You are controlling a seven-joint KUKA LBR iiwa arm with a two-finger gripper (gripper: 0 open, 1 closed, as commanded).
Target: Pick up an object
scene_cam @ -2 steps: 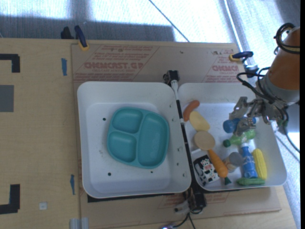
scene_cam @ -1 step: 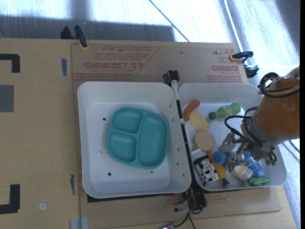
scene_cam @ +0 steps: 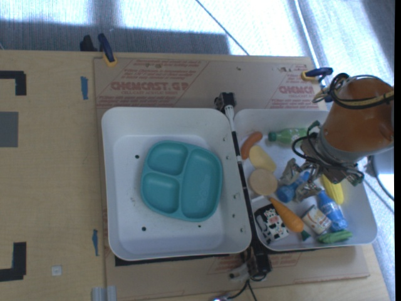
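Note:
The right bin (scene_cam: 366, 221) holds several toy foods. Among them are a green bottle (scene_cam: 285, 135), a red-orange sausage (scene_cam: 250, 144), a pale yellow piece (scene_cam: 262, 159), a tan round piece (scene_cam: 263, 182), a carrot (scene_cam: 288, 215) and a black-and-white cow-patterned item (scene_cam: 271, 223). A blue bottle (scene_cam: 332, 211), a yellow corn cob (scene_cam: 334, 190), a small box (scene_cam: 316, 220) and a green pod (scene_cam: 332, 236) lie further right. My gripper (scene_cam: 299, 182) hangs low over the middle of this bin, right above a small blue object (scene_cam: 286, 192). The orange wrist (scene_cam: 360, 121) hides what is behind it.
The left bin (scene_cam: 119, 168) holds a teal divided plate (scene_cam: 182, 180). A black clamp (scene_cam: 224, 100) sits at the back where the two bins meet. Blue and yellow clips (scene_cam: 316, 74) hold the cardboard sheet at its far edge.

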